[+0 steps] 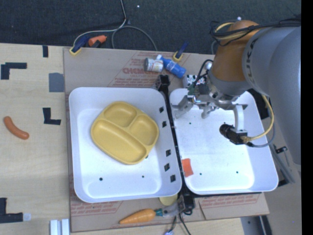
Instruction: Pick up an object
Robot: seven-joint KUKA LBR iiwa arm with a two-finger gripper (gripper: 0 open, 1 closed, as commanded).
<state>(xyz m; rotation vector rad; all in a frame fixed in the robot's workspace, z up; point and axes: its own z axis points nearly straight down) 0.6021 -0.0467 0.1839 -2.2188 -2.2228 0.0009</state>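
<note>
I'm looking at a lab bench (29,97), a robotics test setup rather than a home. Two white bins (78,146) are sitting side by side on cardboard (122,72), which clamps (88,42) are pinning down at the back edge. Black tape marks (49,116) are lying across the wood top. A cable (120,9) is trailing over dark carpet (58,9) behind. Toy food, a sausage (15,128) and a carrot (137,216), is lying about as props.
</note>
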